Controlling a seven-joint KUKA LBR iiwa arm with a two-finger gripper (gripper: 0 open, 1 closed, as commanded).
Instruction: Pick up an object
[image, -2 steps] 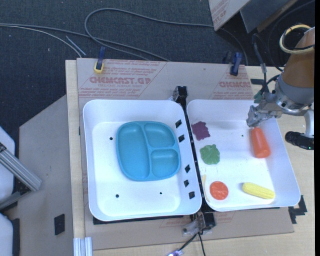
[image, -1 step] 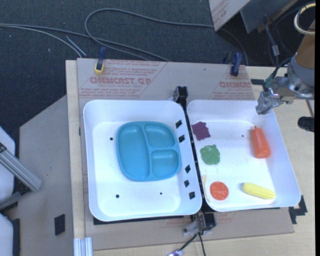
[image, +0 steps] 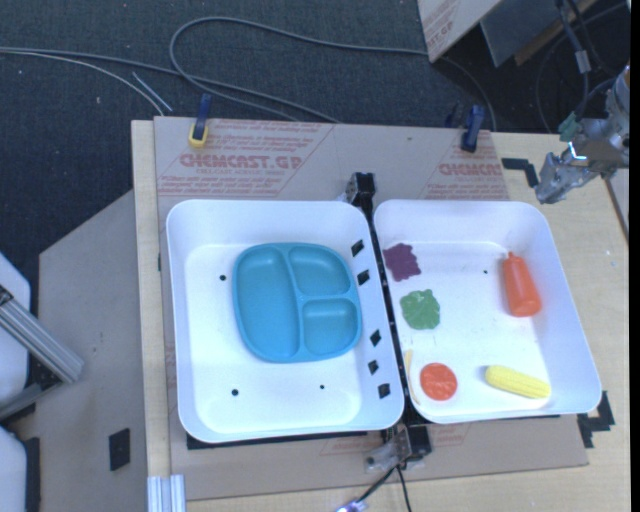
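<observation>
Left bin (image: 190, 300): one blue compartmented plastic tray (image: 297, 300). Right bin (image: 560, 300): one purple grape cluster (image: 402, 261), one green broccoli piece (image: 420, 309), one red tomato (image: 438, 381), one yellow corn cob (image: 517, 381), one orange bottle (image: 520, 285), long axis nearly upright in the view. Gripper (image: 553, 182) above the far-right corner, bottle nearest, below-left of it; jaw state cannot be told.

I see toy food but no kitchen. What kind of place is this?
Probably a robot lab, not a kitchen. A gripper reaches in over two white bins clamped to a board, with cables on the floor. The toy corn and tomato are for practising picking up.
</observation>
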